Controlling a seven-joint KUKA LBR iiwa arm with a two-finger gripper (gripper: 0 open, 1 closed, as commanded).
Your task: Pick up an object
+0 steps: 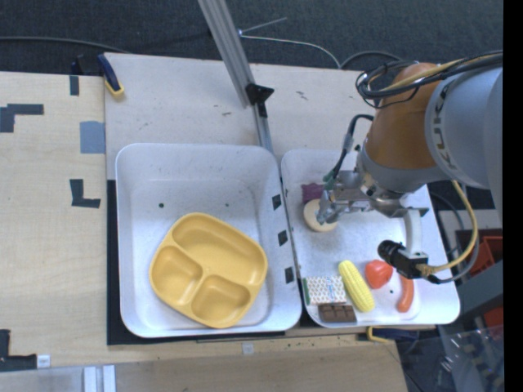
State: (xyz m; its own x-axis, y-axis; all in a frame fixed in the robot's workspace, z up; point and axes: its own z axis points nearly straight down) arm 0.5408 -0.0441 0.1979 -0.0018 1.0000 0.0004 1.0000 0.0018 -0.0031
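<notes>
My gripper (326, 211) hangs low over the upper left part of the right bin (433, 305), right above a round beige piece (317, 218) that its fingers partly cover. Just behind it lies a small purple piece (311, 192). Nearer the front of that bin lie a yellow corn cob (356, 284), a red tomato-like piece (377, 273), an orange-red sausage-like piece (405, 296), a patterned flat card (324, 288) and a brown chocolate bar (336, 312).
The left bin (139, 170) holds a yellow divided plate (208, 269). A slanted metal rail (231, 43) crosses the bench behind the bins. Black cables loop off the arm's wrist on the right.
</notes>
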